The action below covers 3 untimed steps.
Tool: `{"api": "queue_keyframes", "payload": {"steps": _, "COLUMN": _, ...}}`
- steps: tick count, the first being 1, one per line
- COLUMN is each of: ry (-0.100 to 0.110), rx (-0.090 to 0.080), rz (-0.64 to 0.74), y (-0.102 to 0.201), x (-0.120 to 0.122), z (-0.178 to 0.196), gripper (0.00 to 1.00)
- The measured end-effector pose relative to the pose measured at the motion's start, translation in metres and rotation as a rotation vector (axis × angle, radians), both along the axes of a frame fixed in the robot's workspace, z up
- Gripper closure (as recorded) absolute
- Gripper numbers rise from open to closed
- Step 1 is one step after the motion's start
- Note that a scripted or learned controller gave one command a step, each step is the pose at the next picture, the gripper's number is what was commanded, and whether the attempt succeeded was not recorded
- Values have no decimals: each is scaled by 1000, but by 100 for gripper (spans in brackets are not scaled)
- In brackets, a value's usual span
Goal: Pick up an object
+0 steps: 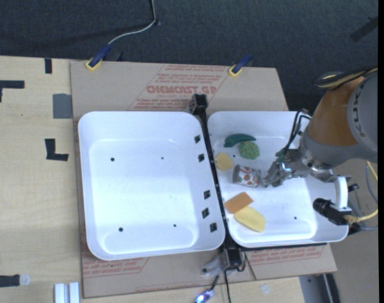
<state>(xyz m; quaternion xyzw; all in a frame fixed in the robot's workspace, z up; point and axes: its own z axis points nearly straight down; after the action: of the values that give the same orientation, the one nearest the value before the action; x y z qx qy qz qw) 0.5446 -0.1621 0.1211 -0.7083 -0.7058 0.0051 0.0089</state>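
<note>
Several small objects lie in the right bin [292,229]: a dark green pepper-like piece [240,139], a green broccoli-like lump [248,149], a pale yellow piece [223,161], a red and white can on its side [246,177], an orange block [238,202] and a yellow wedge [250,219]. My gripper [272,177] is low in this bin, just right of the can, its dark fingers pointing left toward it. Nothing shows between the fingers.
The left bin [141,182] sits beside the right one, separated by a black hinge strip [207,169]. Both rest on a cardboard sheet [173,87] on the wooden bench. The arm's orange band [333,115] overhangs the right bin's right rim.
</note>
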Motion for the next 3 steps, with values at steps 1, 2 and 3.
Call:
{"api": "queue_keyframes", "payload": {"steps": 1, "ry": -36, "rx": -12, "rz": 1, "y": 24, "x": 39, "z": -13, "gripper": 100}}
{"api": "queue_keyframes", "payload": {"steps": 2, "ry": -22, "rx": -7, "rz": 3, "y": 50, "x": 4, "z": -36, "gripper": 100}}
{"api": "queue_keyframes", "payload": {"steps": 3, "ry": -42, "rx": -9, "rz": 10, "y": 78, "x": 129, "z": 189, "gripper": 100}}
